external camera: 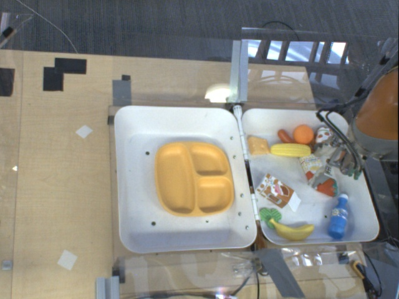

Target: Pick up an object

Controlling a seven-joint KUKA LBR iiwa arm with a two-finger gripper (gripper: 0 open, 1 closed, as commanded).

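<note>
The left bin (124, 185) holds a yellow divided tray (193, 178). In the right bin (374, 226) lie a snack packet (275, 190), banana (292, 230), corn cob (290, 150), orange (303, 134) and blue bottle (338, 217), crowded round the gripper (330, 161); I cannot tell its state.

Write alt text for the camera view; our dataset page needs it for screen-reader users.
A robot gripper hovers low over the right bin, among toy food: corn, banana, orange, blue bottle. The left bin holds a yellow divided tray.
</note>
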